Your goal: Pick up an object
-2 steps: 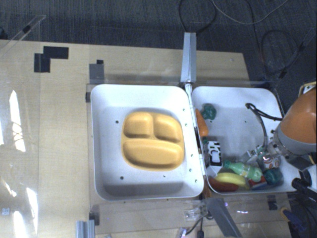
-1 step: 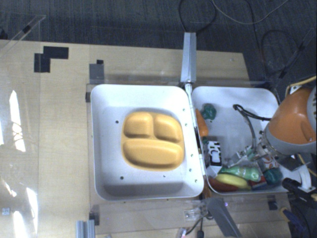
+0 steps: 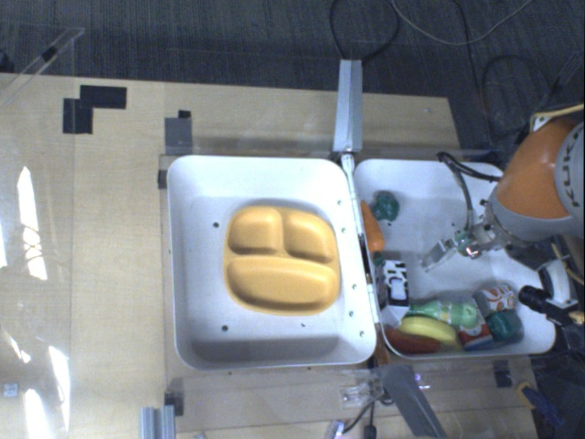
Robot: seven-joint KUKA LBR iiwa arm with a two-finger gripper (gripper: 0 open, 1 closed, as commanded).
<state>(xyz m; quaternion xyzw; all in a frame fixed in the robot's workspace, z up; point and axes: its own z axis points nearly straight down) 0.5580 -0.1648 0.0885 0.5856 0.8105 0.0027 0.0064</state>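
Yellow divided tray [image 3: 280, 257]: smooth, slightly glossy plastic. Left bin [image 3: 196, 273] under it: white matt plastic. Bench [image 3: 91, 273] around bin: pale wood-look, satin. Metal post [image 3: 348, 108] behind bin: brushed.

tray [image 3: 279, 256] in left bin [image 3: 192, 245], toys [image 3: 439, 323] in right bin [image 3: 420, 176]

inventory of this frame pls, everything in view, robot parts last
yellow tray: 1, yellow, three compartments, middle of the left bin
left bin: 1, white, left half of bench
right bin: 1, white, right of the left bin
teal object: 1, teal, right bin, upper left
orange object: 1, orange, along right bin's left wall
black-and-white object: 1, right bin, left side
banana: 1, yellow, right bin, bottom edge
pile of toys: several, green, red, teal, white, right bin's bottom edge; exact count unclear
black markers: 2, bench top left
cables: black, floor at top
arm: 1, grey with orange band, right
end effector: 1, metal, over right bin
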